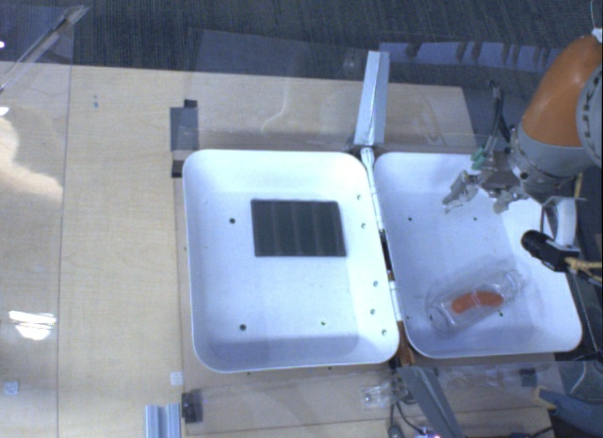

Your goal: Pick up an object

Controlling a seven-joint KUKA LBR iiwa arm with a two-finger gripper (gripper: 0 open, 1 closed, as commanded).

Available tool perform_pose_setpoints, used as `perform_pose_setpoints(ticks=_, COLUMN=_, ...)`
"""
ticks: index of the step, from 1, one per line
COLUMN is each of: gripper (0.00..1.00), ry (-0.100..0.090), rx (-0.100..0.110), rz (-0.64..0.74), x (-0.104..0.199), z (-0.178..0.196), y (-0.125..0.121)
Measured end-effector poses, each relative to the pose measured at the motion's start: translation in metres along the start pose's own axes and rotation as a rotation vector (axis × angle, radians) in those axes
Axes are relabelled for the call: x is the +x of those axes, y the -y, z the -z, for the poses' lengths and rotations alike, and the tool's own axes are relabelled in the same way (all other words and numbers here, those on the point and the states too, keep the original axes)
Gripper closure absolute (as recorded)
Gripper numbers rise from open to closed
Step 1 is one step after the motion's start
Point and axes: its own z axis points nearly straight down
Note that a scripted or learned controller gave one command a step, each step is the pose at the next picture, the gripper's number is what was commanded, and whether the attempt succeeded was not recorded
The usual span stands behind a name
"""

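The left bin [283, 342] holds a dark ribbed rectangular pad [298, 228], lying flat near its middle. A grey upright divider [370, 106] stands behind the seam between the bins. The right bin [424, 201] holds a clear plastic bottle with an orange part inside [476, 300], lying on its side toward the near edge. The gripper [482, 188] hovers over that bin's far right part, well apart from the bottle, fingers spread and holding nothing.
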Motion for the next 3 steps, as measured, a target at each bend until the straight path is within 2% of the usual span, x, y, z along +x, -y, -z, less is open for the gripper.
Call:
perform_pose_setpoints(ticks=1, gripper=0.0, ry=-0.001, rx=0.003, rz=0.171, x=-0.045, z=-0.013, y=0.065)
perform_pose_setpoints(ticks=2, gripper=0.0, ry=0.002, rx=-0.007, rz=0.219, x=-0.069, z=-0.089, y=0.105)
perform_pose_setpoints(ticks=3, gripper=0.0, ry=0.001, rx=-0.002, rz=0.157, x=-0.059, z=0.032, y=0.106)
